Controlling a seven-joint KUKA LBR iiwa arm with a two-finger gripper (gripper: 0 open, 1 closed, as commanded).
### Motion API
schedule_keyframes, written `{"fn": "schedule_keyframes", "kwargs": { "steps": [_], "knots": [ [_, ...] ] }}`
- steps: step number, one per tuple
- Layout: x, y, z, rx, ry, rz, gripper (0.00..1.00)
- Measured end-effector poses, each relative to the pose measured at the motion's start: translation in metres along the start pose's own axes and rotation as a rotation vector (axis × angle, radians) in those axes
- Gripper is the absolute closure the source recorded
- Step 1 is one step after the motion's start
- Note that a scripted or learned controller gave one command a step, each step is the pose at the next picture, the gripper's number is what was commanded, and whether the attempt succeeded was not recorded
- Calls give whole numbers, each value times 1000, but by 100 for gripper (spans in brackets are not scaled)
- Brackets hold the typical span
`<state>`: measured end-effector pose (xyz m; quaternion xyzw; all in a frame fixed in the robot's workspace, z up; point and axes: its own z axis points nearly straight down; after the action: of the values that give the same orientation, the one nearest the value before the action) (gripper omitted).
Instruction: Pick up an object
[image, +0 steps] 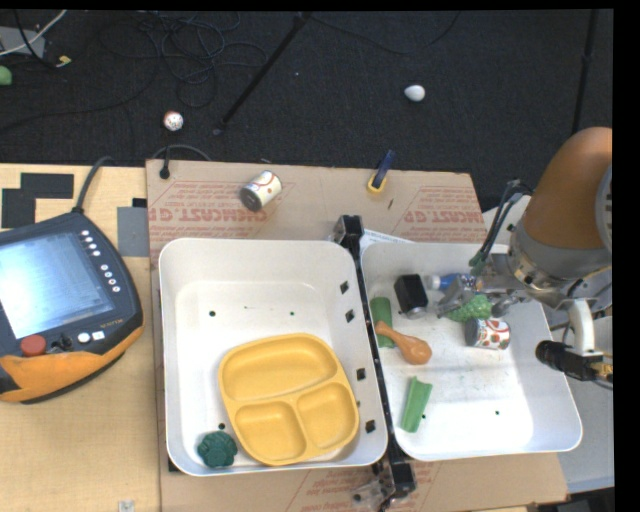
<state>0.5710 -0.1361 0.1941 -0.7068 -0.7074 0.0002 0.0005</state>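
Gripper (470, 300) low in right bin (560, 420), over green obj (470, 308), touching probably; finger gap unclear, can't tell; red-white cup (491, 333) just beside

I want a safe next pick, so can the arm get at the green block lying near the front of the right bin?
Probably yes. The green block lies alone on the right bin floor, apart from the orange wooden piece above it, with nothing over it. The gripper sits in the same bin.
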Motion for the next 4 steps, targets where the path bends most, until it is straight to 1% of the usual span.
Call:
{"fn": "schedule_keyframes", "kwargs": {
  "steps": [1,2,3,4],
  "knots": [
    [-1,0,-10,0,1,2,100],
    [44,34,34,2,1,-2,100],
    [129,51,-117,-17,3,-9,100],
    [229,50,-152,-4,4,-9,100]
  ]
}}
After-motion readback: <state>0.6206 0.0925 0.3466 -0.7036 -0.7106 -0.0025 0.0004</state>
